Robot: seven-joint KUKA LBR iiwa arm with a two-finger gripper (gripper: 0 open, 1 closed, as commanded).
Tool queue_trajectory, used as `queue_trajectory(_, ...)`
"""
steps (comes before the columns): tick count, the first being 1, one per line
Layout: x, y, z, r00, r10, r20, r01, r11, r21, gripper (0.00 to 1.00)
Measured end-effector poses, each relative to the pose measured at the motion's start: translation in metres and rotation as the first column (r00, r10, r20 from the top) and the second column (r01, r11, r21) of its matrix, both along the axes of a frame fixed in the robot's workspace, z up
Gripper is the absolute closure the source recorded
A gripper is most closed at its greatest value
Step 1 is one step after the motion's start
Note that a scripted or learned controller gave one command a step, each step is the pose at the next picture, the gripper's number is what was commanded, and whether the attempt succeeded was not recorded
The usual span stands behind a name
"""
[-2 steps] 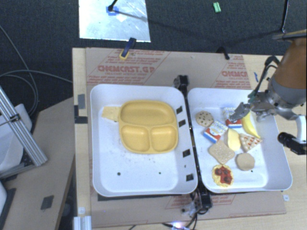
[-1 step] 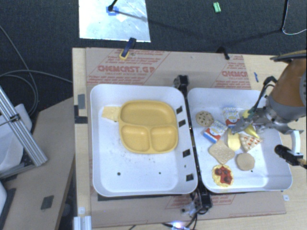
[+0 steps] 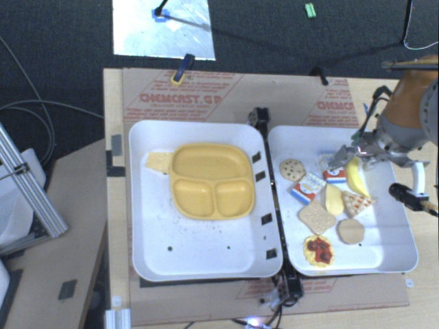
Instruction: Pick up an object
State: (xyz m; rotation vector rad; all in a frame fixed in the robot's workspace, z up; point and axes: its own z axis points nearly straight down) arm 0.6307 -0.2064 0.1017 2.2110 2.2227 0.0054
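The jaws (image 3: 353, 153) hang low over the right bin (image 3: 398, 252), for a pick. Just below them lies the banana (image 3: 354, 178); whether they are open, I cannot tell.

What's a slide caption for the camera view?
Claw hovers over toy food in right bin; yellow tray fills left bin.

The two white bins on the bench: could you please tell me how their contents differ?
The left white bin holds one large yellow divided plate and a pale yellow flat piece beside it; the right white bin holds many small food items, among them a yellow banana and a chocolate-chip cookie. Both bins are shallow.
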Motion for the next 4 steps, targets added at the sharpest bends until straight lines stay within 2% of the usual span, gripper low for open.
queue_trajectory(1,0.041,0.0,-0.013,1.0,0.0,-0.006,0.0,1.0,0.003,0.0)
queue_trajectory(2,0.008,0.0,-0.011,1.0,-0.005,0.01,0.005,1.0,-0.001,0.0)
queue_trajectory(3,0.011,-0.001,0.003,1.0,-0.001,0.014,0.001,1.0,-0.005,1.0)
queue_trajectory(4,0.039,0.048,-0.005,1.0,0.004,-0.01,-0.003,1.0,0.003,1.0)
